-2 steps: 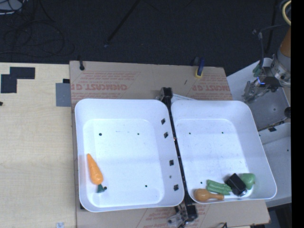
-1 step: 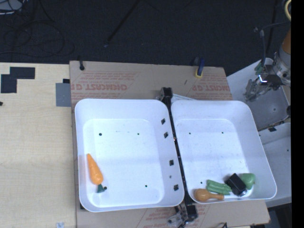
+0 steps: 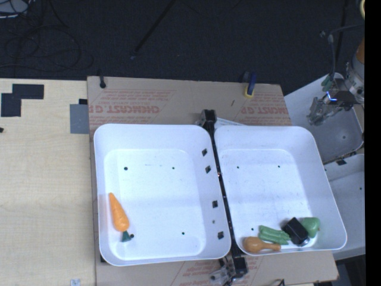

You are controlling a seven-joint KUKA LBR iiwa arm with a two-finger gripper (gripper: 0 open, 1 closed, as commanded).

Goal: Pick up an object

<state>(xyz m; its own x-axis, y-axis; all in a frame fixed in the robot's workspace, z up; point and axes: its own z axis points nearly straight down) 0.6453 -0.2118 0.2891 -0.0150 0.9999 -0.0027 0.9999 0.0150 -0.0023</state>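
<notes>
Two shallow white bins are shown side by side on a cardboard sheet (image 3: 178,103). Red lettering is printed on the cardboard, seen upside down and mirrored; the brand cannot be read with certainty. In the left bin (image 3: 152,137), one orange carrot (image 3: 118,213) is seen near the front-left corner, with a small dark green piece (image 3: 126,237) just beside its lower end. In the right bin (image 3: 268,137), four items are clustered at the front-right corner: one orange pear-shaped piece (image 3: 259,245), one green pod (image 3: 274,235), one black block (image 3: 296,230) and one green piece (image 3: 311,224) behind it. The gripper (image 3: 322,108) is seen beyond the right bin's far corner, well apart from all objects; how far it is opened cannot be told.
</notes>
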